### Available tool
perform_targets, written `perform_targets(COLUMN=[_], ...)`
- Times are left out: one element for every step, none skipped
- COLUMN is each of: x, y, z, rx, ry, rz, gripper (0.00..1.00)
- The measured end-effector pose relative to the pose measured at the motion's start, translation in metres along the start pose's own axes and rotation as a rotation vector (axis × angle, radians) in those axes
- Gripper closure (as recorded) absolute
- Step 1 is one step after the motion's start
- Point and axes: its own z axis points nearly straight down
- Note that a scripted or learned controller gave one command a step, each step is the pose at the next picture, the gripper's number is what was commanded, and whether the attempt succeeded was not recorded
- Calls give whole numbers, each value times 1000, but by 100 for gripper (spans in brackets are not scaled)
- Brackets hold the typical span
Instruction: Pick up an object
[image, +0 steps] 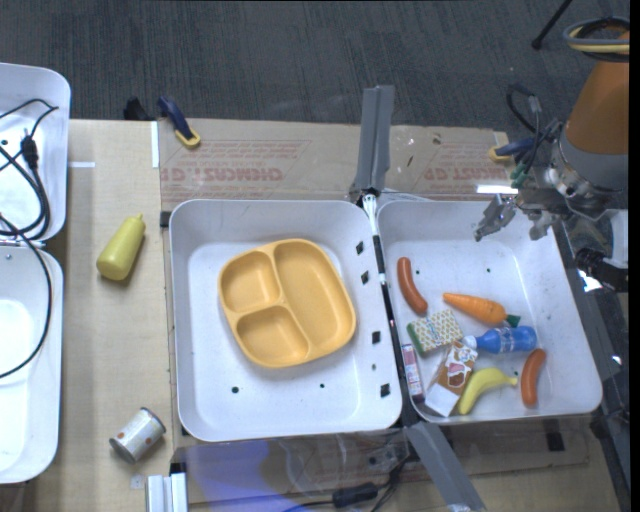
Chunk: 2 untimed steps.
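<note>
1. The gripper (514, 215) hangs over the top rim of the right bin (560, 400) with its two fingers spread apart and nothing between them. It is open and empty, so no pick has been made yet.

2. Nearest below the gripper lies the carrot (476, 306), and down and to its left the sausage (411, 285) lies on bare bin floor. Both are round and narrow; if the fingers close along their length instead of across it, I judge they will roll out.

3. Farther down from the gripper sits the crowd: a small box (436, 330), a blue bottle (503, 340) touching the carrot's leafy end, a snack packet (455, 370), a banana (484, 387) and a second sausage (532, 377). They lie touching or just beside one another, so a finger coming down here may land on a neighbour, push the pile aside, or pinch two things at once.

4. The second sausage and the banana rest near the bin's lower wall, farthest from the gripper; a finger could strike that wall before it reaches them.

5. Far off to the gripper's left, the yellow plate (288, 301) lies flat in the left bin (190, 330). Its low rim probably gives the fingers little to grip.
</note>
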Motion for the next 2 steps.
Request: perform_targets(x=[-6,0], y=[-28,-76], z=[110,133], rx=[-1,-3], ry=[0,-1], rz=[-152,-136], gripper=[0,0])
